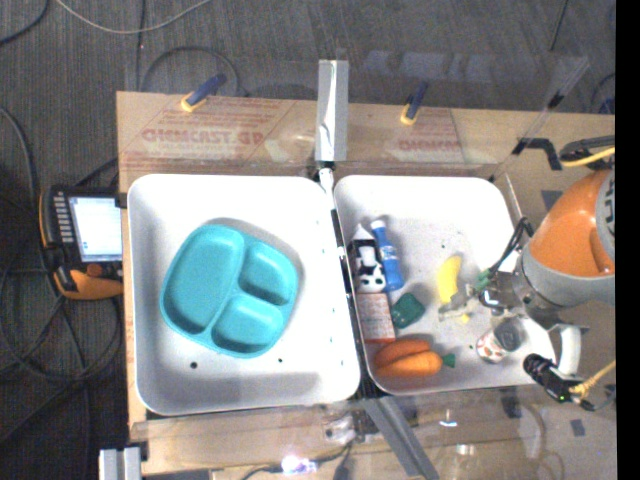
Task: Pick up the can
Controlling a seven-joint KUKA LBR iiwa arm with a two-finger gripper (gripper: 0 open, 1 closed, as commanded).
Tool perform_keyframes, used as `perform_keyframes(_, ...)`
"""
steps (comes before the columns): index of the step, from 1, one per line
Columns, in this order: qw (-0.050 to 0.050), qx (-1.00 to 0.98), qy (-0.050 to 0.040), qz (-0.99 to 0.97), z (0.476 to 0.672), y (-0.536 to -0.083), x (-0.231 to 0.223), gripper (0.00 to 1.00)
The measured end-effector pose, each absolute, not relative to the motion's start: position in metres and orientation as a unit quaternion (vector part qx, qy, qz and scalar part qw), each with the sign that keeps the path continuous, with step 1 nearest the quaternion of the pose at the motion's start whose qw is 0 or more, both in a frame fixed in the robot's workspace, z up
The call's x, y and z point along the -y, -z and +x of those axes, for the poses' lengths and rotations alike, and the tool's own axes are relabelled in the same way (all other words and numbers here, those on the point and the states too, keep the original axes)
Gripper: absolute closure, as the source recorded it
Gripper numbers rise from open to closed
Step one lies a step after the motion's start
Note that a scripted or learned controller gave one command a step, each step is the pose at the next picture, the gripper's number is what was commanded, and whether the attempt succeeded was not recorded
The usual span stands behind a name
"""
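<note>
Teal divided tray (232, 288) sits in the left bin (145, 368); we disregard it. In the right bin (420, 193), a narrow box (375, 316), a blue tube (386, 256), a carrot (408, 360) and a yellow banana (450, 280) lie near one another. We take the small round object by the bin's lower right corner to be the can (491, 347). It lies just below the gripper (500, 303). We cannot tell whether the gripper is released or clenched.

Hazards:
- The corner wall may block a descent.
- The round can may roll aside.
- The nearby banana may be caught instead.
</note>
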State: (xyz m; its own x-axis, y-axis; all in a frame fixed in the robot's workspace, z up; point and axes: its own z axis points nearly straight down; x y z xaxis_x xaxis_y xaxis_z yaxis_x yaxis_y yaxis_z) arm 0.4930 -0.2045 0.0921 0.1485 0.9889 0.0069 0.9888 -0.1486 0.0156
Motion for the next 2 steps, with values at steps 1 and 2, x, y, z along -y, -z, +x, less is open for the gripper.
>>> perform_keyframes(1, 0.000, -0.649, -0.0100, 0.761, 0.494, -0.093, 0.207, 0.00)
perform_keyframes(2, 0.000, -0.631, 0.0018, 0.775, 0.495, -0.203, 0.198, 0.00)
